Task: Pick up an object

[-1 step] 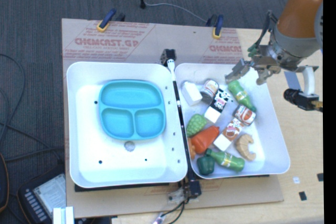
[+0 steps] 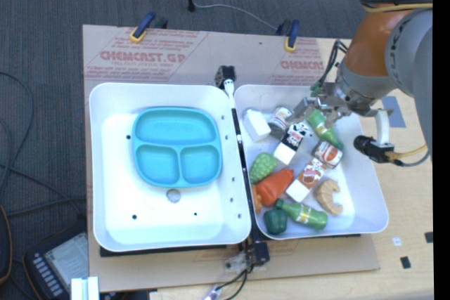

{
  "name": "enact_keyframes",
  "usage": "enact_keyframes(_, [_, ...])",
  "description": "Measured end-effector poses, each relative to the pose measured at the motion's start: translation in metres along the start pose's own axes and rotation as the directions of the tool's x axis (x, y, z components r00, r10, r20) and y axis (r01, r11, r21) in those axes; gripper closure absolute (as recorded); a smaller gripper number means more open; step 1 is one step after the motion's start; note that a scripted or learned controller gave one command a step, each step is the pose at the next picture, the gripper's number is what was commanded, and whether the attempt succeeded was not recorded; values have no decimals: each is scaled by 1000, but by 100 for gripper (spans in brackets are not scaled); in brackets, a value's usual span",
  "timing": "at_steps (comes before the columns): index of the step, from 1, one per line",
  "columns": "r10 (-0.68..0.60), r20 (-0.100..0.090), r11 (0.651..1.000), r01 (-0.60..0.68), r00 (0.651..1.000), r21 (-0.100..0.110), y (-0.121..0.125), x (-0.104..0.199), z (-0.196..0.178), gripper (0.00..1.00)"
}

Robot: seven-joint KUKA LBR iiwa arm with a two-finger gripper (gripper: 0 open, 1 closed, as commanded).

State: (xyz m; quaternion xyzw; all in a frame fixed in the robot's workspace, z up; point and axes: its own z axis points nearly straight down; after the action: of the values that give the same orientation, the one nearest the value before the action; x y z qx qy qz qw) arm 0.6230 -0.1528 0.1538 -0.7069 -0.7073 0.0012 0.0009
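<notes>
I hang over the right bin near its far edge, my gripper low above a green bottle-shaped toy beside the black-and-white carton; from this angle I cannot tell how my jaws stand. I judge this the reaching step. Next I must settle squarely on one piece and lift.
</notes>
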Motion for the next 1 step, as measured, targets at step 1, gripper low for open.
enact_keyframes(1, [-1, -1, 1000, 1, 1000, -6, -70, 18, 67, 0])
